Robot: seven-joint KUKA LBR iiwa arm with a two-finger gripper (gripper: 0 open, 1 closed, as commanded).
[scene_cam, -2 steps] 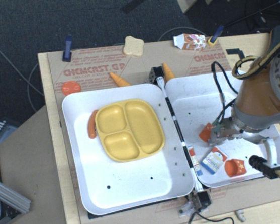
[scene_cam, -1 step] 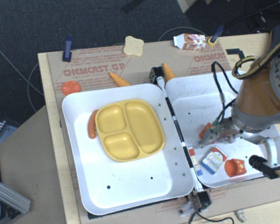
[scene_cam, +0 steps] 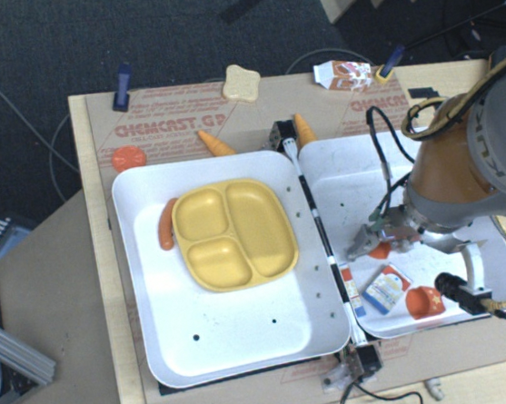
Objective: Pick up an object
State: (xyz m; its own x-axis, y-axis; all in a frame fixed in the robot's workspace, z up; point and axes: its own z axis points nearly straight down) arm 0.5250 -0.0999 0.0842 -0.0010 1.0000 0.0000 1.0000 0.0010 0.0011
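The gripper (scene_cam: 370, 241) is low in the right bin (scene_cam: 341, 172), near its left-centre, at the end of the grey arm with the orange band (scene_cam: 446, 168). A small orange-red object (scene_cam: 381, 250) lies directly under or against its tip, partly hidden. A blue and white packet (scene_cam: 383, 289) lies just below it, and a red round object (scene_cam: 423, 302) sits near the bin's front edge. In the left bin (scene_cam: 251, 334) a yellow divided plate (scene_cam: 235, 232) rests with a red sausage (scene_cam: 164, 226) along its left side.
On the cardboard behind the bins lie a bread slice (scene_cam: 240, 82), an orange carrot piece (scene_cam: 216, 142), an orange disc (scene_cam: 127, 157), a blue clip (scene_cam: 121, 86) and a torn packet (scene_cam: 344, 74). Black cables (scene_cam: 379, 149) loop over the right bin.
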